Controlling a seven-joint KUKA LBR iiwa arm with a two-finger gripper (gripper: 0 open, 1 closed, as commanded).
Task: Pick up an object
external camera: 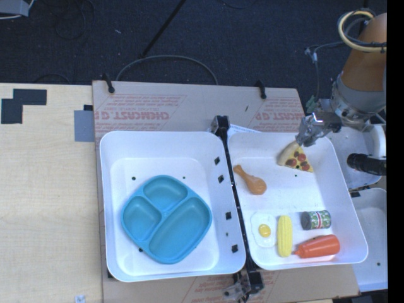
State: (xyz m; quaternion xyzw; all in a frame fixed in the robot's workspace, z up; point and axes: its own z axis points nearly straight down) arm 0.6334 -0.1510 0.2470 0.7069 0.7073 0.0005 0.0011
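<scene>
- Camera view: your gripper (307, 137) hangs over the far right corner of the right bin (357, 223), right at the top edge of the pizza slice (296, 158).
- You cannot tell from this angle whether the jaws are spread or pressed together, nor whether they touch the slice; nothing is seen pinched between them.
- The pizza lies flat on the bin floor, its upper tip under the gripper. It looks like the thing being gone for.
- Other choices in that bin: a drumstick (250, 180) near the divider, then an egg (264, 229), corn (285, 235), a can (315, 219) and a carrot (317, 247) along the near side.
- The left bin (113, 169) holds a blue plate (166, 218).
- Judged step: the approach or descent onto the pizza, with no lift yet.
- Next you would need the jaws astride the slice's edge, low enough to catch so flat a thing, then a close and a straight lift.
</scene>
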